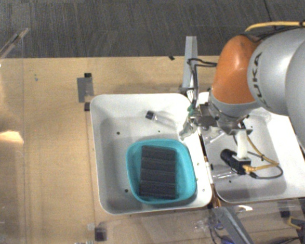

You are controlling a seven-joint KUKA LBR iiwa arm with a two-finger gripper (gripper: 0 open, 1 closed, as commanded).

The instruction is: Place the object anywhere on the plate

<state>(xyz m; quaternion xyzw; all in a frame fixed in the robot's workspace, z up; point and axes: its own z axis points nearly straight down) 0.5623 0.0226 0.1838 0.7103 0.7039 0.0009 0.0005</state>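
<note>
Claw (187,130) first: it hangs over the wall where the two white bins meet, at the back corner of the left bin (106,164). From up here it cannot be told if the claw is wide or narrow, and nothing can be seen held in it.

Just to the left of the claw, a little farther back, a small clear bottle (157,117) with a dark cap lies on its side on the bin floor. It is close to the claw but not touching it.

Down and to the left of the claw sits a blue-green plate (131,164), near the front of the same bin. A dark ridged block (157,171) lies flat on the plate, well inside its rim.

On the other side of the claw is the right bin (293,156). The big grey arm (289,67), with its orange band (232,76), reaches over that bin. Both bins rest on a pale wooden bench (45,152).
</note>
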